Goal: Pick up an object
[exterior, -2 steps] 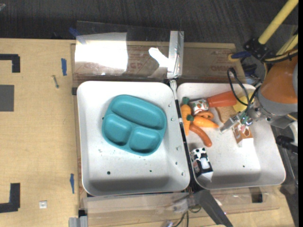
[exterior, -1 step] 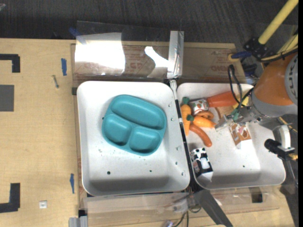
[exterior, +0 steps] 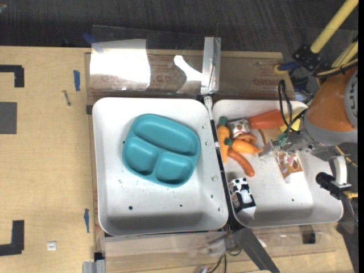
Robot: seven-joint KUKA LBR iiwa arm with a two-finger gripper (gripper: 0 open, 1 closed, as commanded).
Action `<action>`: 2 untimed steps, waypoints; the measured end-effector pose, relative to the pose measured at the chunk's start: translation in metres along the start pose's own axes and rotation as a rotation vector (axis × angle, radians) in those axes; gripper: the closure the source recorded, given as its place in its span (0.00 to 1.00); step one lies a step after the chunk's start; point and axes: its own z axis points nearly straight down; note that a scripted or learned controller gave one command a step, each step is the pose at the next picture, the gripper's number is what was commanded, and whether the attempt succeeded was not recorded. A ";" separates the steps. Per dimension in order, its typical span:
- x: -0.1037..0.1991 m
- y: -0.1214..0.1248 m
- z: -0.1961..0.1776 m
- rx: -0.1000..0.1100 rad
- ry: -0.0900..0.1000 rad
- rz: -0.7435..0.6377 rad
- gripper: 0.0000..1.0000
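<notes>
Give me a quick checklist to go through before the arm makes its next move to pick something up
1. Objects to pick lie in the right bin: ok, an orange cluster and a black-and-white item are there.
2. Gripper is over the right bin: ok, beside the orange cluster.
3. Something is between the fingers: cannot tell.
4. Black-and-white item is free of clutter: ok, it sits apart near the bin's left wall.
5. Teal tray is out of the way: ok, it lies in the left bin.

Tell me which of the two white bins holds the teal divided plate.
The left bin. The teal plate lies in its middle, alone. The right bin instead holds a cluster of small orange toys and a black-and-white item.
</notes>
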 end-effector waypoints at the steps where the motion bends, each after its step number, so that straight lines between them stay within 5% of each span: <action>1: -0.006 -0.002 0.000 0.001 0.007 0.167 0.00; 2: -0.014 -0.021 -0.001 0.001 0.005 0.305 0.00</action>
